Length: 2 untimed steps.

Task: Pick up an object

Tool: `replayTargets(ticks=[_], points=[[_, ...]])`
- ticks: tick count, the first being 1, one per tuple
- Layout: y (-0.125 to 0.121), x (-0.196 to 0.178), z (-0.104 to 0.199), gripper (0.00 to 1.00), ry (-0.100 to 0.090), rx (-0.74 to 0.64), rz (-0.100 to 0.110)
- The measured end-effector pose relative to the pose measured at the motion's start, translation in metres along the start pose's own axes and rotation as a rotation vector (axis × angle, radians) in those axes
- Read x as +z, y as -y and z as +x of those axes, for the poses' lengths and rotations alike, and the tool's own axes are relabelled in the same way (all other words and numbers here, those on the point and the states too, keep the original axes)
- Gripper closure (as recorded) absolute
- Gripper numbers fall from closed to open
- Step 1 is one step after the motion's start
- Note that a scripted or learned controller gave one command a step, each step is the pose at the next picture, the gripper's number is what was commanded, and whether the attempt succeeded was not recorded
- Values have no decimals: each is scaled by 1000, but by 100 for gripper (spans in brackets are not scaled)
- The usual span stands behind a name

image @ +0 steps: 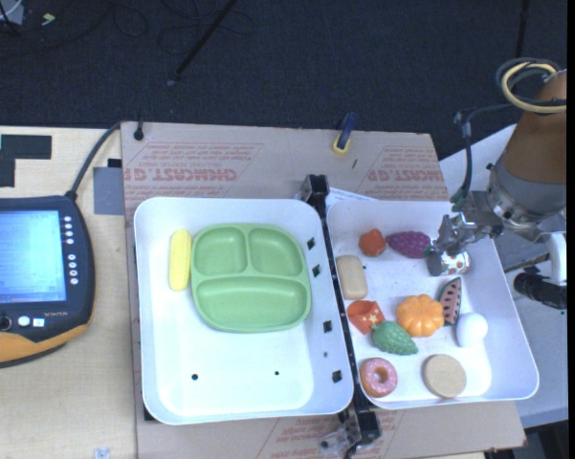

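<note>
The right bin (pixel 517 371) holds several toy foods: an orange-red piece (pixel 371 243), a purple eggplant (pixel 409 244), a tan bread piece (pixel 351 276), a red pepper (pixel 364 314), a green leafy piece (pixel 393 337), an orange pumpkin (pixel 420 315), a watermelon slice (pixel 450 299), a white egg (pixel 472 329), a pink donut (pixel 378 377) and a tan round cookie (pixel 445 375). My gripper (pixel 449 253) hangs over the bin's upper right part, just right of the eggplant and above the watermelon slice. I see nothing clearly held between its fingers.
The left bin (pixel 163 371) holds a green divided plate (pixel 250 277) and a yellow corn cob (pixel 179 259). A teach pendant (pixel 29 271) lies at the far left on the bench. A black divider (pixel 330 285) separates the bins. A yellow clamp (pixel 343 140) sits at the back.
</note>
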<state>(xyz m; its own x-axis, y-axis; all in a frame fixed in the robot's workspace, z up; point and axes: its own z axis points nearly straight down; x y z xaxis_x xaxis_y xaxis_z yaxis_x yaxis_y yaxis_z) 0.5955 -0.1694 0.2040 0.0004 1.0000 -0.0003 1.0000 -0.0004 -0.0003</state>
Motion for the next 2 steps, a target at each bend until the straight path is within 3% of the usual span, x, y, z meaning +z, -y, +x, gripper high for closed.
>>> replayTargets(ticks=[1,2], points=[[0,-24,-1,100,-1,-1,0],[32,-32,44,100,-2,-2,5]])
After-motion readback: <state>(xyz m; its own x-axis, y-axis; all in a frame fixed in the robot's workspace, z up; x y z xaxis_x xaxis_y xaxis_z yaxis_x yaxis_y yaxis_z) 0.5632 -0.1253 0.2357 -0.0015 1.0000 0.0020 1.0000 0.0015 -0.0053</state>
